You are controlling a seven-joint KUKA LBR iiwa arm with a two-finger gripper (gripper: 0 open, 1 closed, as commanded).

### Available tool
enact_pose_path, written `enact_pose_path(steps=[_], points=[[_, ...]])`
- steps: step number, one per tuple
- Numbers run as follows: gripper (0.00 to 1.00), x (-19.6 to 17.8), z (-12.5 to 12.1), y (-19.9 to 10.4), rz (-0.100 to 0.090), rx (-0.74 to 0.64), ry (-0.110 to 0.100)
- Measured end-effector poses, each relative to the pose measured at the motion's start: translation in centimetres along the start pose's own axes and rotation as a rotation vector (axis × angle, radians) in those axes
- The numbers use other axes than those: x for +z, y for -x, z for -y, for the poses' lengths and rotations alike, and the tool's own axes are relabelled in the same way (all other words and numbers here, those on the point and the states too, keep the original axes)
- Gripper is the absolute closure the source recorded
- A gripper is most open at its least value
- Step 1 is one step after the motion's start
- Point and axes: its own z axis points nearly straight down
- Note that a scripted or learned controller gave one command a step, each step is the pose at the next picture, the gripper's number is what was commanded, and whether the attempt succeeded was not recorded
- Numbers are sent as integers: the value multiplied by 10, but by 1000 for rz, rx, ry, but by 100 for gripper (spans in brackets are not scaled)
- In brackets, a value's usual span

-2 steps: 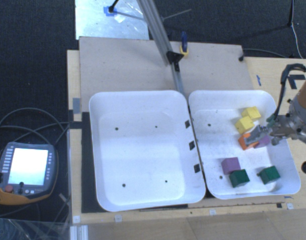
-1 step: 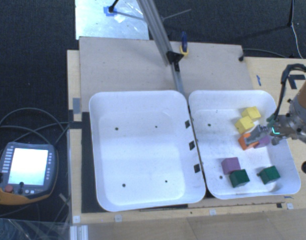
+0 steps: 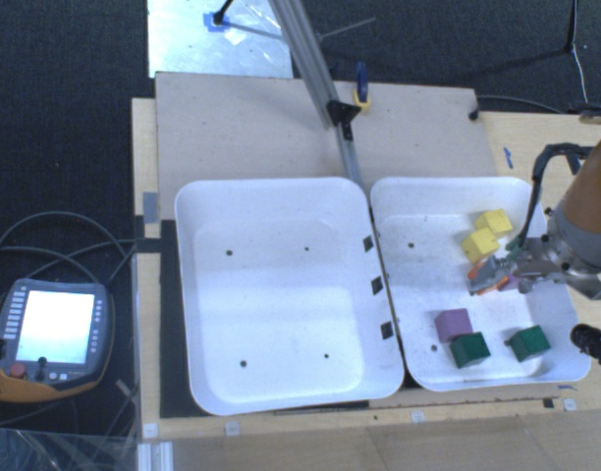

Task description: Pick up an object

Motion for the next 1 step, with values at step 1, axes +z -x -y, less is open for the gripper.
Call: enact_pose_path(steps=[1], points=[[0,53,-2,-11,-1,-1,-1]])
